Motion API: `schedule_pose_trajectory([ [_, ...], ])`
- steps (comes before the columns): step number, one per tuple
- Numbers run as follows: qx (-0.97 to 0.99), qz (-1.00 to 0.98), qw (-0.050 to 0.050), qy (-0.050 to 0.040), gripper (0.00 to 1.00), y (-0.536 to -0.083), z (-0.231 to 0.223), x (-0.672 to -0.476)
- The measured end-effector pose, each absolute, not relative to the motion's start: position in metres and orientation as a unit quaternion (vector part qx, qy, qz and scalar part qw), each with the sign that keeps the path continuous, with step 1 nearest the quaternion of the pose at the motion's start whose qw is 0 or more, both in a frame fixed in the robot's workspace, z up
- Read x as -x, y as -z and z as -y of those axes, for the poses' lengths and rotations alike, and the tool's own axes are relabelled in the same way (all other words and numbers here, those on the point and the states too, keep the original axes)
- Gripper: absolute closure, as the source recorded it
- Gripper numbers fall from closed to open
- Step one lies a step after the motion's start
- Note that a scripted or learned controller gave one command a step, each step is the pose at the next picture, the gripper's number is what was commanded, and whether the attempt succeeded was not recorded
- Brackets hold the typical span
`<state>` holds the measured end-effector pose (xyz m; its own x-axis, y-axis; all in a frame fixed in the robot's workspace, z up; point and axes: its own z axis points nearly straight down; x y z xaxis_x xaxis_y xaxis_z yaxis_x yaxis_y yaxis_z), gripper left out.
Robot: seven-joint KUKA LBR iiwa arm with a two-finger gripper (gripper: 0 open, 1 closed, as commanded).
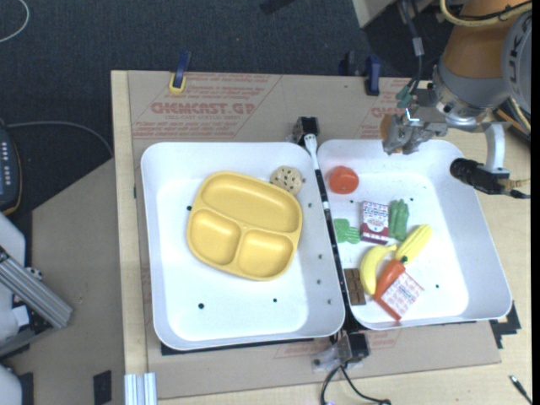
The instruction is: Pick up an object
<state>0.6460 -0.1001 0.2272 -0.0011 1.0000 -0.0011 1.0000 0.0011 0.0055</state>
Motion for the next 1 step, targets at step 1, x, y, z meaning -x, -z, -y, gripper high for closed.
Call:
schedule_pose_trajectory([
  [1, -0.707, -0.708, -0.002, 0.0012, 1.00, -0.2199, 0.0636, -0.5985],
])
